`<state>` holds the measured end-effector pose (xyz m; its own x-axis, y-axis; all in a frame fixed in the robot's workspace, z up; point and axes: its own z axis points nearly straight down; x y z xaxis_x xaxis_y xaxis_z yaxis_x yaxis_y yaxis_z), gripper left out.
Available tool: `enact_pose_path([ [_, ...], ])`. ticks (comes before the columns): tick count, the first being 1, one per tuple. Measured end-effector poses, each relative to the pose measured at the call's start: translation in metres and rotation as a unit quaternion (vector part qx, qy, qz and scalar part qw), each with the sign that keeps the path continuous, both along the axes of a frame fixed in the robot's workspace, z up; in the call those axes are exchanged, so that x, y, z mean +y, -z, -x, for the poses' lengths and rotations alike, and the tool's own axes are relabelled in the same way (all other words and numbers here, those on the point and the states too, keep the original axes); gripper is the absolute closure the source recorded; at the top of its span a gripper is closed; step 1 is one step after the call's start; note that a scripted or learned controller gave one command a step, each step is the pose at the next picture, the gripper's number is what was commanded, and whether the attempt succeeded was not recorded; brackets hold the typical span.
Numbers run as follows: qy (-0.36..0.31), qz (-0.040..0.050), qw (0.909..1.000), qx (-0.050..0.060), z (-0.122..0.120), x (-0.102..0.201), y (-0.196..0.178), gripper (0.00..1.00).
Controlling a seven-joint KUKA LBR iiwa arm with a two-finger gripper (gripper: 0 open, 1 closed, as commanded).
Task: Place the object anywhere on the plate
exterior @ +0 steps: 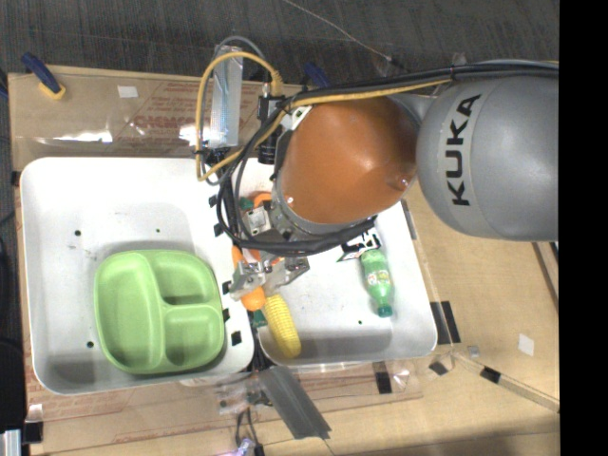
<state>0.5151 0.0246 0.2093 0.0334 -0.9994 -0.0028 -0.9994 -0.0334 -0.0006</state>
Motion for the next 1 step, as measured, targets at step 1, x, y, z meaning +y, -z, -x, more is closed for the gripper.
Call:
enact_pose_path([
  [1, 0.001, 0.0002, 1.0000, 0.000, 0.0001, -0.0006, 0.0002, 0.00],
])
